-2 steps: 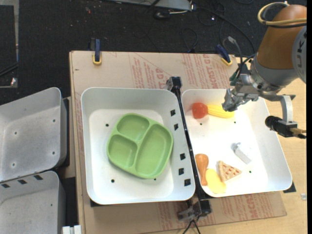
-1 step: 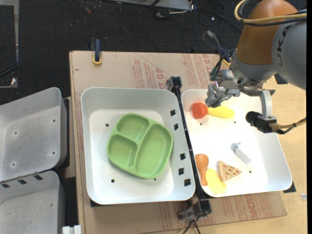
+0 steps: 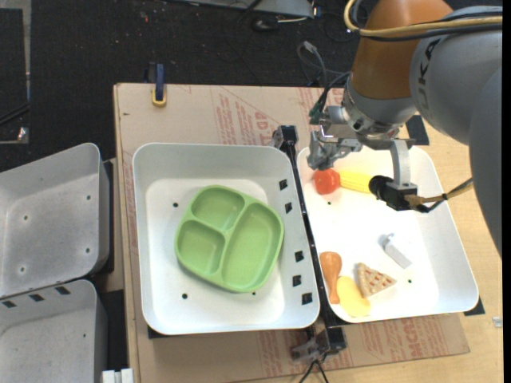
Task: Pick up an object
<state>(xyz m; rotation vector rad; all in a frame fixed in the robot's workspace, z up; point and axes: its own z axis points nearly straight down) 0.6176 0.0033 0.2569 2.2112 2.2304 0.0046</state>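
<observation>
Bright even light, soft shadows, perhaps slightly grainy

lab | robot arm (image 3: 431,54) | plywood bench (image 3: 215,110) | floor cables (image 3: 263,14)

The arm (image 3: 455,62) was a thick grey tube with dark lettering on its casing, capped above the wrist by a rounded orange band (image 3: 395,34) that a thin yellow cable looped over. Below that band sat a grey metal wrist block, and from it hung the gripper (image 3: 321,159), 1 silvery assembly of small brackets and dark wiring.
</observation>
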